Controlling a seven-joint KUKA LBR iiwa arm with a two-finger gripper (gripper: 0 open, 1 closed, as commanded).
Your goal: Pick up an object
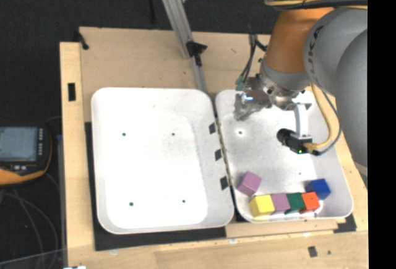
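Note:
Several small blocks lie at the near end of the right bin point(272, 138). A purple block point(249, 183) sits alone, slightly tilted. Behind it, along the bin's front wall, stand a yellow block point(262, 205), a lilac block point(280, 202), a green block point(295, 201), an orange block point(309, 201) and a blue block point(318, 188). My gripper point(245, 104) hangs over the far left corner of the right bin, well away from the blocks, with nothing visible in it. The wrist and orange band rise behind it.
The left bin point(154, 156) lies beside the right one, joined by black clips point(218, 155). A slanted metal pole point(179, 20) crosses the back of the bench. A black cable plug point(292, 139) hangs under the wrist. A small screen device point(21, 149) sits at the far left.

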